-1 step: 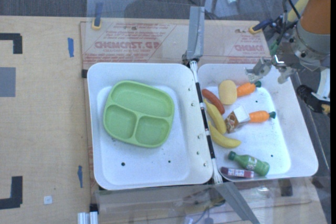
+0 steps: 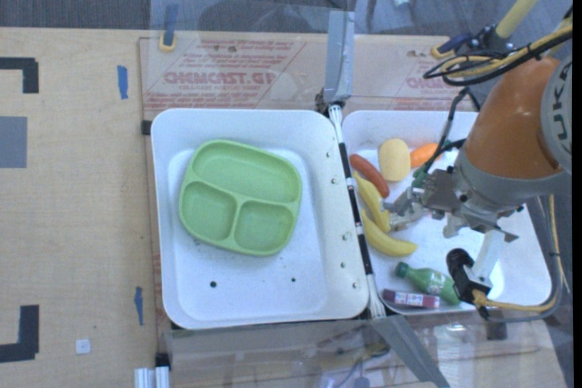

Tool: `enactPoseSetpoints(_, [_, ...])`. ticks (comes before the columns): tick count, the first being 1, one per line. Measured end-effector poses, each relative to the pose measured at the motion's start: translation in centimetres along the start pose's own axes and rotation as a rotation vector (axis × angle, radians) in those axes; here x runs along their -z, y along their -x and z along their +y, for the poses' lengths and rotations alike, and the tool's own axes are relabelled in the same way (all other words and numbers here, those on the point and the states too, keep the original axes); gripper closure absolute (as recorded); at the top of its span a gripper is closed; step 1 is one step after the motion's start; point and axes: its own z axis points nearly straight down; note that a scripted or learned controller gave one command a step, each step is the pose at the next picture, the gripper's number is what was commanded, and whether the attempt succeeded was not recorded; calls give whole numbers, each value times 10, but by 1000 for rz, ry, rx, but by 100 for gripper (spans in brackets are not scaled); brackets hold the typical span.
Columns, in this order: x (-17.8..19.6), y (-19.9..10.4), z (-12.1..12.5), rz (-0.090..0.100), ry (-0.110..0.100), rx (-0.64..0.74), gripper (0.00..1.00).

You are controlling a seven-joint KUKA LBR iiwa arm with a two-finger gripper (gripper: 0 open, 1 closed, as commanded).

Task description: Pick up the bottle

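- Camera view: the small green plastic bottle with a red label (image 2: 426, 279) lies on its side at the near edge of the right shallow white bin (image 2: 526, 261). A slim dark red packet (image 2: 409, 298) lies just beside it on the near side.
- The grey two-finger gripper (image 2: 403, 212) hangs over the middle of that bin, farther back than the bottle and apart from it. It is close above two curved yellow bananas (image 2: 380, 223). I cannot tell whether it is open or closed (the wrist covers too much of it), and nothing can be seen held in it.
- Farther back lie a red sausage-shaped toy (image 2: 368, 174), a pale yellow rounded fruit (image 2: 394, 158) and an orange piece (image 2: 423, 154).
- The left shallow white bin (image 2: 173, 241) holds a light green three-compartment plastic plate (image 2: 239, 195), well apart from the work.
- Risks, as I judge them:
  - A descent from the present spot would land on the bananas, not the bottle.
  - The round bottle could roll or squirt out of a closing grip.
  - Being so near the bin wall and the packet, the bottle leaves little room, so the packet might be taken instead.
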Motion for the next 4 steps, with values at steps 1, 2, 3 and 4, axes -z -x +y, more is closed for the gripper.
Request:
enactPoseSetpoints(1, [-29, 38, -6, 0, 0, 18, 0])
enactPoseSetpoints(2, [0, -8, -15, -1, 3, -140, 0])
enactPoseSetpoints(3, [9, -5, -14, -1, 4, -147, 100])
enactPoseSetpoints(4, [101, -136, -45, -2, 2, -36, 100])
